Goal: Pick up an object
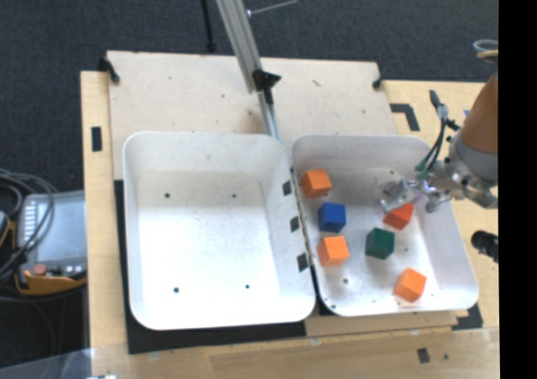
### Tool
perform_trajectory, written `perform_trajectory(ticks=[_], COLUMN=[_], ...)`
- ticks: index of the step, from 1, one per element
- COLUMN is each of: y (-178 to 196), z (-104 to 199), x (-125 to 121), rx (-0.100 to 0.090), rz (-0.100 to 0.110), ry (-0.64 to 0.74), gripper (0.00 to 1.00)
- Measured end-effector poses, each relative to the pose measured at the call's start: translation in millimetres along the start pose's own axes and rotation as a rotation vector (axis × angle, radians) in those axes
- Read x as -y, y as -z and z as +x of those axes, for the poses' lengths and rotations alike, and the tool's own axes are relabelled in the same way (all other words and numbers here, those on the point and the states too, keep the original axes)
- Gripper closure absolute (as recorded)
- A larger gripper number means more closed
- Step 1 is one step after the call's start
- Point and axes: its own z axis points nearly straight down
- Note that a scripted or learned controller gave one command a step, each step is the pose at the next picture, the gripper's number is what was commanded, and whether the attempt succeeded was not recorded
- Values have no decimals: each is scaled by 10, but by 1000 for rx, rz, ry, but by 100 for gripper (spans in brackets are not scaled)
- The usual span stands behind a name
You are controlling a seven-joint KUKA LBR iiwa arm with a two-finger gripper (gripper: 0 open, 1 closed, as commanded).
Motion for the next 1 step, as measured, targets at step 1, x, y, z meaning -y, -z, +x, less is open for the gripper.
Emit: perform_trajectory(ticks=[1], y=[-628], z=[-20], x=[-14], rx=[0], rz=[0], ry=[0], gripper=[0])
